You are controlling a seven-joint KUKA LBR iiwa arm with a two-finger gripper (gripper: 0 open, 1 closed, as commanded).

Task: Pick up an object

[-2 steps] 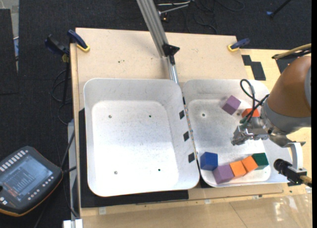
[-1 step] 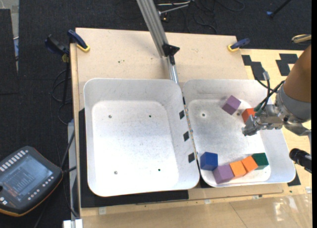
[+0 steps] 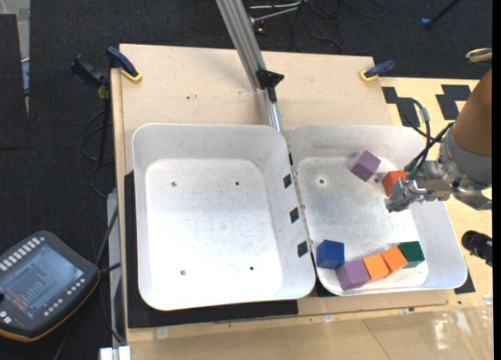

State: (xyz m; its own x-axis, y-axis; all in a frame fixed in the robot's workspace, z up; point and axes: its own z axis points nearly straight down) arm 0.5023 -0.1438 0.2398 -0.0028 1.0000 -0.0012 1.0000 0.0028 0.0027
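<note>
small orange-red block (image 3: 392,181) partly hidden behind pincer (image 3: 401,196), right of purple cube (image 3: 365,166); pincer grip impossible to tell.

Two white bins side by side on tabletop (image 3: 203,84). Left bin (image 3: 156,147) speckled. Right bin (image 3: 446,249) holds blocks: purple block (image 3: 365,166) tilted near upper middle; orange-red block (image 3: 392,181) touching gripper (image 3: 401,196), grasp not discernible. Along near wall: blue block (image 3: 329,253), then touching row of second purple block (image 3: 352,273), orange block (image 3: 376,264), green block (image 3: 410,253). Arm enters from right. Handheld pendant (image 3: 39,280) on floor, lower left.
</note>
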